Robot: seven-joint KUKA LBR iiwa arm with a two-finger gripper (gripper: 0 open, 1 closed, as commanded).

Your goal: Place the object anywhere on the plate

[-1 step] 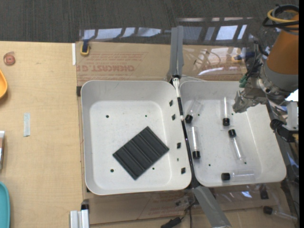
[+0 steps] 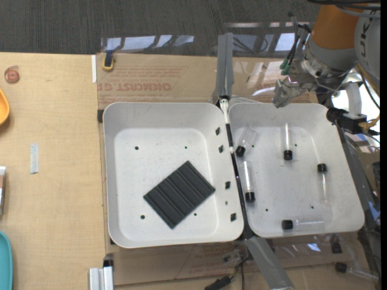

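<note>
Dark carpet floor behind a light wooden bench, seemingly.

Two shallow white bins sit side by side on a cardboard sheet printed with reddish lettering. The left bin and the right bin meet at a central seam fitted with small black clips. To the left lies a pale wooden bench surface bearing a small grey strip, a reddish round mark, an orange object at the edge and a teal object at the lower corner. Dark carpet runs along the top.
</note>
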